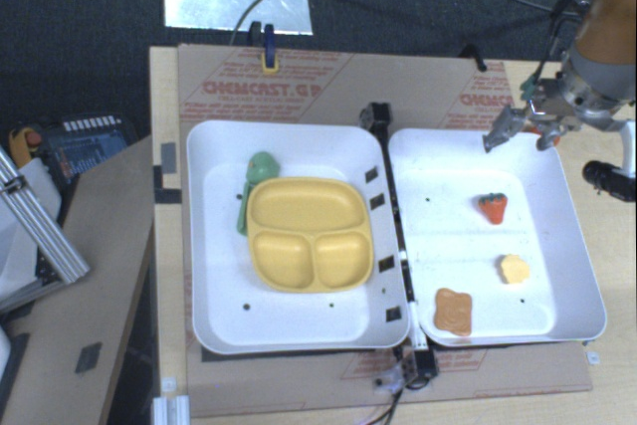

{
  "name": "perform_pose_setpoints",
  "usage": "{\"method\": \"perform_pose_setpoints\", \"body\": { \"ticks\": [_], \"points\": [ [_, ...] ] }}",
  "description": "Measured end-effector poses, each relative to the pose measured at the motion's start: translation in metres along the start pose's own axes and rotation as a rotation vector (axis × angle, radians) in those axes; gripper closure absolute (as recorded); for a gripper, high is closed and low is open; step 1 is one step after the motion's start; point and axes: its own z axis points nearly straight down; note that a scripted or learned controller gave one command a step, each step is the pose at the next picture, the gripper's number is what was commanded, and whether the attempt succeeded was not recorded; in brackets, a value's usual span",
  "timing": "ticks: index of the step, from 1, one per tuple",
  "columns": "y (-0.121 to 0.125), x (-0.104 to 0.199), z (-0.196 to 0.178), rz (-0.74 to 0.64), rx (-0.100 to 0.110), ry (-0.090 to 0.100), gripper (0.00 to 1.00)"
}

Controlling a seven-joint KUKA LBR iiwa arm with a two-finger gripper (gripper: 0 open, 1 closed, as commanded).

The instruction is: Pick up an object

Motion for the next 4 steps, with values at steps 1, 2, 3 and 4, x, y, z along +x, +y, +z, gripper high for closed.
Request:
{"method": "perform_pose_setpoints", "body": {
  "ticks": [1, 2, 3, 4],
  "points": [
    [0.002, 0.000, -0.007, -0.002, -0.012, -0.002, 0.00],
    [0.012, -0.004, 0.044, -0.001, -0.010, -0.002, 0.00],
    [0.010, -0.013, 0.101, 0.000, -0.008, -0.001, 0.00],
    [0.011, -0.013, 0.152, -0.001, -0.010, -0.002, 0.00]
  ]
}}
